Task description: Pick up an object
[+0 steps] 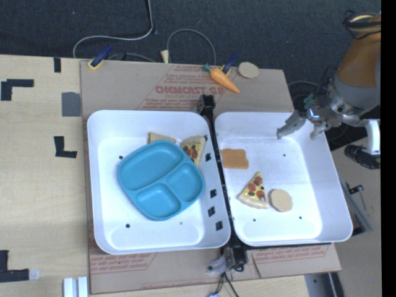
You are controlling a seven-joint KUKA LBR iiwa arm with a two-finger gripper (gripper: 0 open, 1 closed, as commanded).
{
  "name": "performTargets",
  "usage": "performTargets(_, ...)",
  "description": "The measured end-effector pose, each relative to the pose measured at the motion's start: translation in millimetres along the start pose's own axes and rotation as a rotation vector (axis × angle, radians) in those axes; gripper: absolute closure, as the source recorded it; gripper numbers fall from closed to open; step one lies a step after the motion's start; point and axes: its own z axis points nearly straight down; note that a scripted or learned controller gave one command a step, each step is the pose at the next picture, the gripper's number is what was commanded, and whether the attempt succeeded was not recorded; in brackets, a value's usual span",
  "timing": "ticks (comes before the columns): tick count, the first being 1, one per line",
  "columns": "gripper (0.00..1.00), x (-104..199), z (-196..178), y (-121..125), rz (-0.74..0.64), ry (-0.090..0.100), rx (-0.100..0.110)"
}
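Note:
In the right bin [322,184] lie a brown toast-like piece [234,159], a pizza slice [254,192] and a round tan cookie [281,200]. My gripper [303,126] hangs over the bin's upper right corner, well away from these pieces. Its two fingers are spread apart, one grey finger [289,127] pointing left and down, with nothing between them. The left bin [105,184] holds a blue divided plate [161,179]; another pizza slice [195,147] and a tan piece [159,138] peek out from behind it.
A toy carrot [224,80] and a round tan disc [249,70] lie on the cardboard behind the bins. Black clips [206,106] join the bins along the middle. Cables run across the dark floor at the back.

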Motion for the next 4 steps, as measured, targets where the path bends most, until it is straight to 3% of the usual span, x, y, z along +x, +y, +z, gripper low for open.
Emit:
performTargets(1,0.00,53.2,67.1,26.7,-0.005,0.003,0.005)
performTargets(2,0.00,72.4,136.2,-42.8,0.000,-0.003,-0.003)
performTargets(3,0.00,78.8,131.4,-87.6,0.000,-0.003,-0.011)
performTargets(4,1.00,77.4,121.4,-86.3,0.002,-0.005,-0.011)
